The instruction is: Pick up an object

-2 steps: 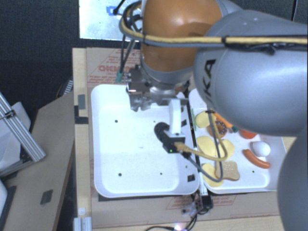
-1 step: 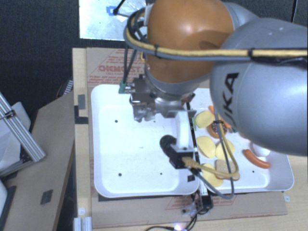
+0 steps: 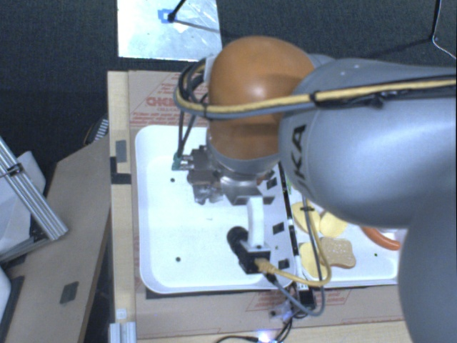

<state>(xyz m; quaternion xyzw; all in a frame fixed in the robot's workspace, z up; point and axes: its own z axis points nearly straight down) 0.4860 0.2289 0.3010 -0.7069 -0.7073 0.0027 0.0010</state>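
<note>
The pincer [image 3: 218, 188] hangs below the wrist over the bare white bin [image 3: 161, 213] floor, well left of the tan toast-shaped piece [image 3: 337, 253]. Whether it is spread or pressed together I cannot tell. This is likely the approach step: next it must shift toward that piece and descend. Yellow pieces [image 3: 330, 226] touch the toast's far side, and an orange curve [image 3: 380, 239] lies right of it. The arm arches in, orange band [image 3: 257, 84] uppermost.
</note>
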